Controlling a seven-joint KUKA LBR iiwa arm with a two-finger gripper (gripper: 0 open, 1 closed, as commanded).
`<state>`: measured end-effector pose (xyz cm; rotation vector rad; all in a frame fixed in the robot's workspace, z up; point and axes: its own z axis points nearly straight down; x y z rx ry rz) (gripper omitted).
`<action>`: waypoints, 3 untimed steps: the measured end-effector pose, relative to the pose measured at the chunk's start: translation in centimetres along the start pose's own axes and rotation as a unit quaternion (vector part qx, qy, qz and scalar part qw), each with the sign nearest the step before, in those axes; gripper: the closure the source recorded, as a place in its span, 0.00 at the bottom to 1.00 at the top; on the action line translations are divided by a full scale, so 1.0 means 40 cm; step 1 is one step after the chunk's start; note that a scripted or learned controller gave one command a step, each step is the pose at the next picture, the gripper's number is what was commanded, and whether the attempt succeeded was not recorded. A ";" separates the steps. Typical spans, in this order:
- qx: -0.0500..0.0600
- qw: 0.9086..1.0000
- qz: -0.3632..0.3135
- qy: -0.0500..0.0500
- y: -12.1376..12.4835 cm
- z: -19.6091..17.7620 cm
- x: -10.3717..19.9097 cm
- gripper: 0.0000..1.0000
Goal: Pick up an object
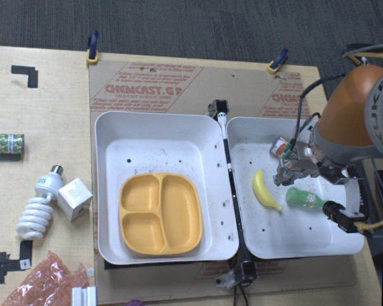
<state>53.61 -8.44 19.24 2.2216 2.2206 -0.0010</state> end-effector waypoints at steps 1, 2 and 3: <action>0.000 1.000 0.001 0.000 0.035 0.250 -0.068 0.00; 0.000 1.000 0.001 0.000 -0.127 0.250 -0.062 0.00; 0.000 1.000 0.000 0.000 -0.145 0.250 -0.020 0.00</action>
